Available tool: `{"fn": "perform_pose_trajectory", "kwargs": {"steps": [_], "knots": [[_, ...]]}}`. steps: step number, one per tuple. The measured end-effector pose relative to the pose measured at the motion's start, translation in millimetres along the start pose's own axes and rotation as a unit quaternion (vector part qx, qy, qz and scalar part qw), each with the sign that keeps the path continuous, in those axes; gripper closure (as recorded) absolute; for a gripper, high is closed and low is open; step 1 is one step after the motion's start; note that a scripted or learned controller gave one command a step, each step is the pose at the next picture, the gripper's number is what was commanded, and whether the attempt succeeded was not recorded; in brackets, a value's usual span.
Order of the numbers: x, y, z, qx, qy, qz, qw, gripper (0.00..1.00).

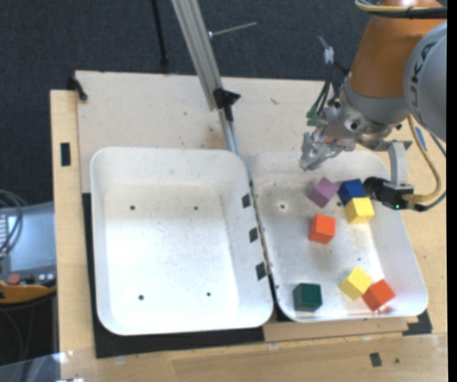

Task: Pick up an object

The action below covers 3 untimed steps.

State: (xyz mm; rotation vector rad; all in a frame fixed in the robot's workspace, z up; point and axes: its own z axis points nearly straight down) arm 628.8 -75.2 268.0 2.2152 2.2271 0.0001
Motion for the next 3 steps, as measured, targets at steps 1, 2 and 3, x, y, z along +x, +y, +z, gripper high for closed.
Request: {"fn": "perform_pose_trajectory", "kwargs": {"steps": [1, 2, 3], "knots": [[43.4, 5.9, 1.1, -0.001, 0.000, 0.000, 1.0000, 1.00], [94.9, 8.2, 0.7, -0.001, 0.000, -0.001, 1.0000, 1.00], [147.2, 2.4, 22.2, 0.001, 0.000, 0.000, 1.0000, 1.00]]}}
